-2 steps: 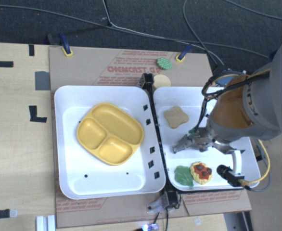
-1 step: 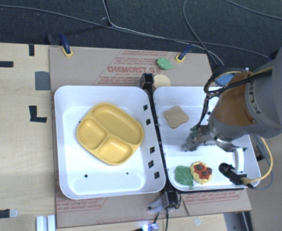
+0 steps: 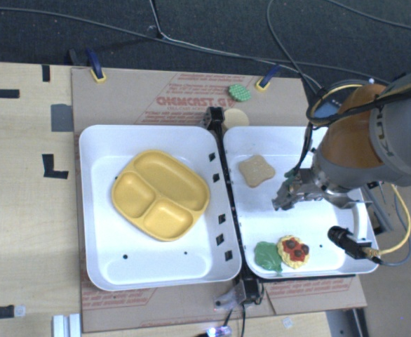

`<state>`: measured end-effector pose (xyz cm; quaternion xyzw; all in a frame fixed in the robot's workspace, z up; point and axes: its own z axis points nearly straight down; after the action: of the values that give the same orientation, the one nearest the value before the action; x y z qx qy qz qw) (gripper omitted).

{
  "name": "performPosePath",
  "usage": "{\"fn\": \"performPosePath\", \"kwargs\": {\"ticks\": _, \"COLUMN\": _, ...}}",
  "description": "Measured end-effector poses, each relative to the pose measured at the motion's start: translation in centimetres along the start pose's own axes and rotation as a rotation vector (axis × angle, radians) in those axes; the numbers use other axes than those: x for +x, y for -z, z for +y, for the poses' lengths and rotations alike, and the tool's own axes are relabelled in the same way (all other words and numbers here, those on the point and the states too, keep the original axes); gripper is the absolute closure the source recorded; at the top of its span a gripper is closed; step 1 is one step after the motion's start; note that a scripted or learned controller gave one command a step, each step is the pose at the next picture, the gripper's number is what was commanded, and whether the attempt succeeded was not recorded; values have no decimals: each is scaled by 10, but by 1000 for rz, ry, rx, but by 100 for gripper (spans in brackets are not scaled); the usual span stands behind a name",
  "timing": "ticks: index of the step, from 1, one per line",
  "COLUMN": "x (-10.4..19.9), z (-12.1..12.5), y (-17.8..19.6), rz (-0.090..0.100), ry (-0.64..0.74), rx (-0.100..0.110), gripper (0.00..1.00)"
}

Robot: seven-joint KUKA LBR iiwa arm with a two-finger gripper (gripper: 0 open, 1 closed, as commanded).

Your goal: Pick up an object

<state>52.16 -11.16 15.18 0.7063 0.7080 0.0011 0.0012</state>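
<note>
Two white bins are seen side by side on the surface (image 3: 23, 188): the left bin (image 3: 97, 258) holds a yellow divided tray (image 3: 160, 194), and the right bin (image 3: 261, 135) holds a tan bread-like piece (image 3: 255, 170) near its upper left and a green leaf-shaped piece (image 3: 266, 255) touching a round pizza-like toy (image 3: 294, 250) at its lower edge. The pincer (image 3: 285, 196) is positioned low over the middle of the right bin, apart from all three items, and whether it is spread or pressed together cannot be told.
</note>
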Motion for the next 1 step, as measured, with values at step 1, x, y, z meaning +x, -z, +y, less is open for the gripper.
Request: {"fn": "performPosePath", "kwargs": {"ticks": 1, "x": 0, "z": -1, "y": 63, "rz": -1, "ry": -1, "rx": -2, "gripper": 100}}
